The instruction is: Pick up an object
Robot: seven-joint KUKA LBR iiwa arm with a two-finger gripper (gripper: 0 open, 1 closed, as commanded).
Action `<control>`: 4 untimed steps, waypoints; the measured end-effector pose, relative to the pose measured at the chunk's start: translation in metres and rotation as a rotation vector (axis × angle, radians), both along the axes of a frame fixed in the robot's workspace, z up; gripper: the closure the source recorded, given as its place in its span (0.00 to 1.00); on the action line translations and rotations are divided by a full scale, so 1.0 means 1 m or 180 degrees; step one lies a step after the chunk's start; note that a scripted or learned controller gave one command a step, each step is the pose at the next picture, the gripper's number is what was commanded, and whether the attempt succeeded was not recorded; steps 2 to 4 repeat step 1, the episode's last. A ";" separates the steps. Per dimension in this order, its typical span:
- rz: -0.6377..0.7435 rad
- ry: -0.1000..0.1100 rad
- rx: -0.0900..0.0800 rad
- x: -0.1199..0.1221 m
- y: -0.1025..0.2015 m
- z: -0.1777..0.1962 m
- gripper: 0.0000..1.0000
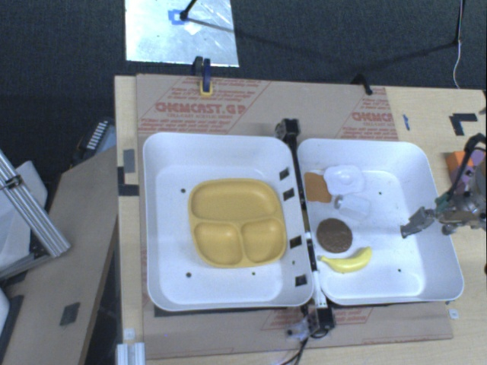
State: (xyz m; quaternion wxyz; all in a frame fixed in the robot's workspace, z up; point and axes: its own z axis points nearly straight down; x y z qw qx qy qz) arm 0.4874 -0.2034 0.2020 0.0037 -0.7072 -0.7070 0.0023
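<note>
A curved yellow plastic banana [348,261] lies in the lower middle of the right-hand shallow white bin [437,280], its ends turned up toward the top of the frame. Just above it, close to touching, sits a round dark-brown cookie-like disc [334,235]. Higher still, near the bin's left wall, a flat orange-brown slice shaped like toast [316,188] rests beside a clear, glossy plastic piece [342,178], and a second clear plastic piece [353,204] lies just below that one, to the upper right of the disc.

At the right of the frame, the grey two-finger gripper [418,223] hangs over the right side of the same bin, well apart from the banana and the other items. From where the camera looks, the fingers are too small and blurred to tell whether they are apart or together; nothing can be seen between them. The grey arm [466,204] runs off the right edge.

In the left-hand shallow white bin [163,204], a yellow plastic divided plate with three compartments [234,222] sits in the middle. Both bins rest on a sheet of brown printed cardboard [228,105] over the bench, with a yellow-and-black clamp [204,77] at its upper edge.
</note>
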 end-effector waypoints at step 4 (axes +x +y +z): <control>0.0010 -0.0032 -0.0008 0.003 0.000 0.005 0.00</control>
